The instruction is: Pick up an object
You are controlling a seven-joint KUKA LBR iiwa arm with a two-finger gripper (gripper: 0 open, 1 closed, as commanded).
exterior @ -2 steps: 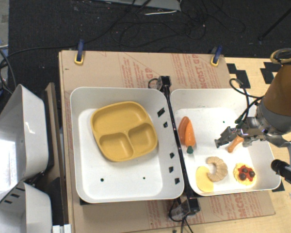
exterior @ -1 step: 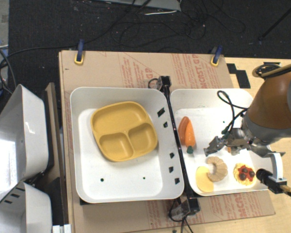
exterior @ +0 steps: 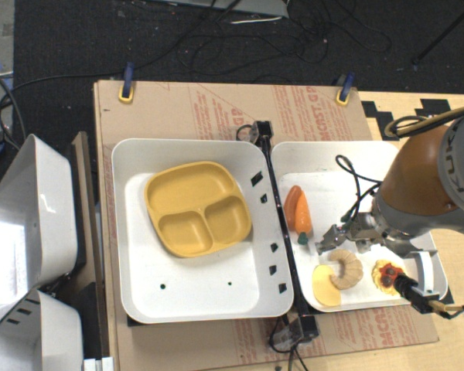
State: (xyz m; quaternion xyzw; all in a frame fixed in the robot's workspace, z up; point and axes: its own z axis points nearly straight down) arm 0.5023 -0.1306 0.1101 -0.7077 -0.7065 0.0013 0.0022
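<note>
Pincer (exterior: 330,242): low over the right bin (exterior: 325,157), reached in from the right edge; whether released or clenched, cannot tell from this slant.

Nearest object: beige curled pastry (exterior: 346,269), just below and a touch right of the pincer tip, lying on the bin floor; nothing seen between the tips, so not judged as held.

Beside it: yellow disc (exterior: 325,286), touching or slightly under the pastry on its lower left.

Carrot (exterior: 298,211): up and left of the pincer, near the bin's left wall, long axis running top to bottom with green end lowest, close to the tip.

Red-and-yellow item (exterior: 386,274): right of the pastry, partly under the arm (exterior: 417,180); kind unclear.

Left bin (exterior: 131,284): holds a yellow divided plate (exterior: 197,207), well apart from the pincer.

Deciding relation: pastry sits nearer than the carrot; likely a short drop down and slightly right to straddle it.

Risk: crowding by the disc, possible nudge instead of a clean grip.
</note>
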